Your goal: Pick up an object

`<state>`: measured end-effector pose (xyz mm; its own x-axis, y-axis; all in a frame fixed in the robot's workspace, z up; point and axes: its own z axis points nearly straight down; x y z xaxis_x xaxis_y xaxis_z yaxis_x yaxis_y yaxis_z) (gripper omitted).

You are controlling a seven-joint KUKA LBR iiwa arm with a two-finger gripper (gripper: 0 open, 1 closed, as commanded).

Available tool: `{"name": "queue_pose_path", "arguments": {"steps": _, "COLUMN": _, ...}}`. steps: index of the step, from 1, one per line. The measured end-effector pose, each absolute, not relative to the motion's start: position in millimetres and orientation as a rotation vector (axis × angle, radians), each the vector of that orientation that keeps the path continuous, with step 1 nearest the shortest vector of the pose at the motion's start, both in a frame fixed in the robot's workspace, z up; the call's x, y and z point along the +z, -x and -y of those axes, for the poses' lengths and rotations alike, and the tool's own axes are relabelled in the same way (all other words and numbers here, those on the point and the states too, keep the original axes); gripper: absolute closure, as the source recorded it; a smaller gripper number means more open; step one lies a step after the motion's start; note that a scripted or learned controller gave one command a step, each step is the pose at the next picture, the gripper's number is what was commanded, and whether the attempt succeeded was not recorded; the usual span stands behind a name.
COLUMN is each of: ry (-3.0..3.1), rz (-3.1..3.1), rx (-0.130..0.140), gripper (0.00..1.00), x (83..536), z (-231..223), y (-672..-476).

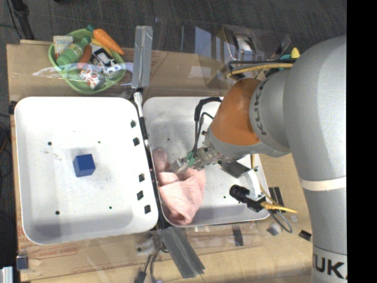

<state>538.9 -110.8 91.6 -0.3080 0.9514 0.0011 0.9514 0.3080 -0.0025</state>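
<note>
A crumpled pink cloth [181,192] lies in the right bin [171,114], against its left wall and near the front. My gripper [189,161] is low over the cloth's upper edge and seems to touch it. The grey arm with its orange band reaches in from the right and hides much of the bin's right half. A blue cube [84,164] sits alone in the middle of the left bin [35,117], far from the gripper.
A green bowl [69,82] full of toy food, with an orange carrot [106,39] on top, stands behind the left bin. A ridge with black clips [142,158] divides the two bins.
</note>
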Motion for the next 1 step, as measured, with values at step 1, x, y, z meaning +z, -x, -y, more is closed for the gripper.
{"name": "queue_pose_path", "arguments": {"steps": 1, "ry": 1.840, "rz": 2.543, "rx": 0.003, "gripper": 1.00, "x": 101.2, "z": 110.4, "y": -539.5}}
